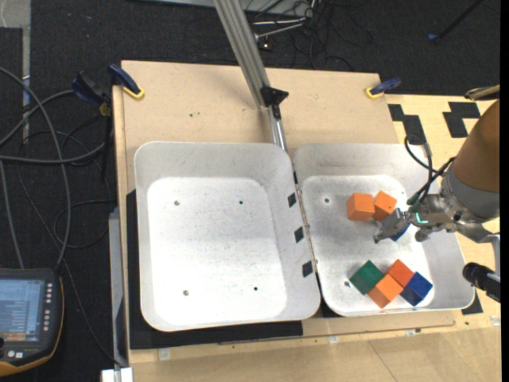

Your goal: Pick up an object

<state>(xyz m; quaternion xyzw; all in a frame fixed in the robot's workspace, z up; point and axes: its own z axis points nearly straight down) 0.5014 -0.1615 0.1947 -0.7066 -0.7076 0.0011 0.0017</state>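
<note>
The gripper (394, 228) hangs in the right bin (334, 293), finger state impossible to tell, just beside two orange blocks (371, 205) it could nudge apart instead of catching one cleanly.

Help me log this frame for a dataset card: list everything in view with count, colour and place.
bins: two, white, side by side on the bench.
orange blocks: four; two touching in the upper part of the right bin, two in its lower cluster.
green block: one, left end of the lower cluster.
blue block: one, right end of the lower cluster.
clamps: three, blue and yellow, along the bench's far edge.
pendant: one, orange and grey, lit screen, on the floor at lower left.
arm: one, grey with orange band, entering from the right.
tool: one, low over the right bin beside the upper orange pair.
</note>
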